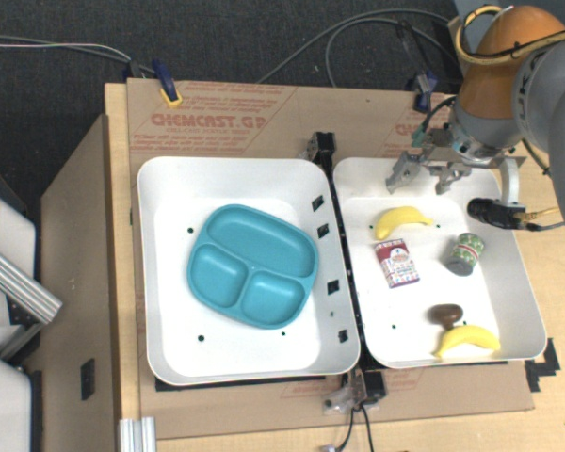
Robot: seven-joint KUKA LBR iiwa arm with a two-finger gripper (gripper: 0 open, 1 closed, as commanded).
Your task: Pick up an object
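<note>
My gripper [421, 179] hangs open over the far edge of the right bin [518, 281], its two grey fingers [398, 177] spread apart with nothing between them. A yellow banana [402, 219] lies just below the fingers, apart from them. Beneath it rests a small red and white box [395, 263]. A green and white can [464, 253] lies on its side to the right. At the bin's near edge a brown object [445, 315] touches a second yellow banana [467, 341].
A teal divided plate [251, 265] sits in the left bin [160, 252]. A black divider with clips [331, 243] runs between the bins. Cables [377, 26] loop behind the bench, and a black fitting [494, 213] sticks out beside the wrist.
</note>
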